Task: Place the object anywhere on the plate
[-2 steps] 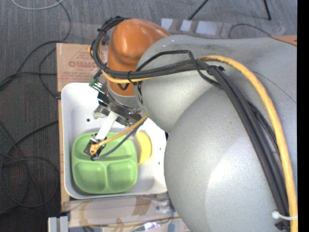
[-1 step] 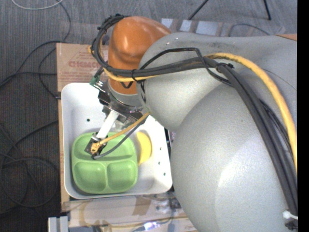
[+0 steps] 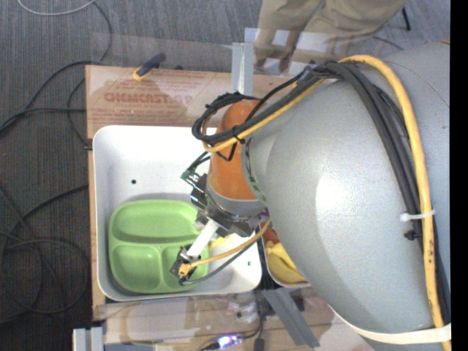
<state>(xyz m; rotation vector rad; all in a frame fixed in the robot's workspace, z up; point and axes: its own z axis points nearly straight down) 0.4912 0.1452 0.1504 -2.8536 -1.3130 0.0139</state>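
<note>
- A large grey arm (image 3: 344, 189) fills the right half of the view, reaching in over two white bins on a bench.
- An orange band (image 3: 232, 159) circles the arm just above the wrist, and black and yellow cables run along the arm's top.
- The left bin (image 3: 146, 136) is in plain sight. It sits on brown cardboard (image 3: 139, 97) printed with red letters.
- A green plate (image 3: 146, 221) with three compartments lies in the left bin's near left corner, flat on the floor of the bin.
- The gripper (image 3: 219, 221) hangs low over the plate's right edge, pointing down and to the left.
- Whether the gripper is spread or pressed together cannot be told, as the wrist hides it. Nothing can be seen held in it.
- A yellow thing (image 3: 284, 263) lies in the right bin (image 3: 268, 275), just past the wall between the bins. The arm covers most of it.
- The yellow thing is off the plate, with the gripper between the two.
- An orange and blue tool (image 3: 148, 64) lies at the cardboard's far edge.
- A person in tan trousers (image 3: 329, 6) stands beyond the bench.
- Dark cables (image 3: 44, 115) trail across the grey carpet on the left.
</note>
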